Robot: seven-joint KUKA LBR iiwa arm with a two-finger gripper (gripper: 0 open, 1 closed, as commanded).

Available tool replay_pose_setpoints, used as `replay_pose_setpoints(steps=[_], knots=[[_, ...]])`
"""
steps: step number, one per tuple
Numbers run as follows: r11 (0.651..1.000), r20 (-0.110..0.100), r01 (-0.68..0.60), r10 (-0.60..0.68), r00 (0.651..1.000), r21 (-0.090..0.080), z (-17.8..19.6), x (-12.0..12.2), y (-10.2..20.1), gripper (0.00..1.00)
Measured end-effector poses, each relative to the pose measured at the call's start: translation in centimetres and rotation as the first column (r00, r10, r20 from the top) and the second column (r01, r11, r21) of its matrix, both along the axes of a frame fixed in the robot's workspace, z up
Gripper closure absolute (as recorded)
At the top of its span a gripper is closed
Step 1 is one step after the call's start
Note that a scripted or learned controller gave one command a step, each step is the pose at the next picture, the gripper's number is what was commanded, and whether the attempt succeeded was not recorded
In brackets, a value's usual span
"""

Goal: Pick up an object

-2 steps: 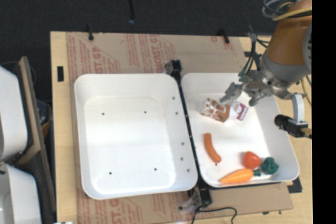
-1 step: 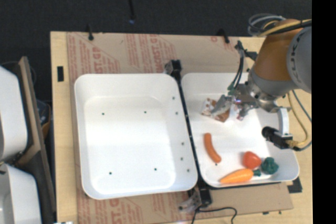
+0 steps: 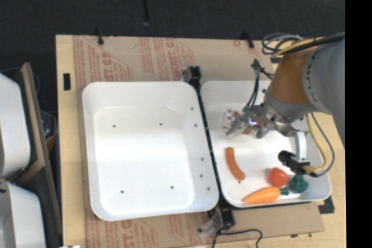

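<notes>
The gripper (image 3: 247, 125) hovers over the upper middle of the right bin (image 3: 224, 93), and whether it is released or clenched cannot be told from this blurred slant view; nothing is seen held.

The nearest candidate looks to be the sausage (image 3: 235, 163), lying flat on the bin floor below the gripper, toward the lower middle of the frame. Its long axis runs from upper left to lower right, slightly off vertical. To grasp it well, I judge the arm should come down centred on its middle and close across the narrow width (not along the length).

The carrot (image 3: 263, 195) lies near the bin's lower edge, pointing lower left.
</notes>
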State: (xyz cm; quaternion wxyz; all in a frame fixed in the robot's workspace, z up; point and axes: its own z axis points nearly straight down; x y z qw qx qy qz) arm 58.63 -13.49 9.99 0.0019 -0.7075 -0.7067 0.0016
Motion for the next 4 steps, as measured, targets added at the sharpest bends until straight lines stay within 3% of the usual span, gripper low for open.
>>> replay_pose_setpoints(steps=[1,4], knots=[[1.0,0.007,0.001,-0.001,1.0,0.0,1.4,0.2,-0.1,1.0],[1.0,0.01,-0.001,0.001,1.0,-0.001,18.9,-0.5,0.4,1.0]])
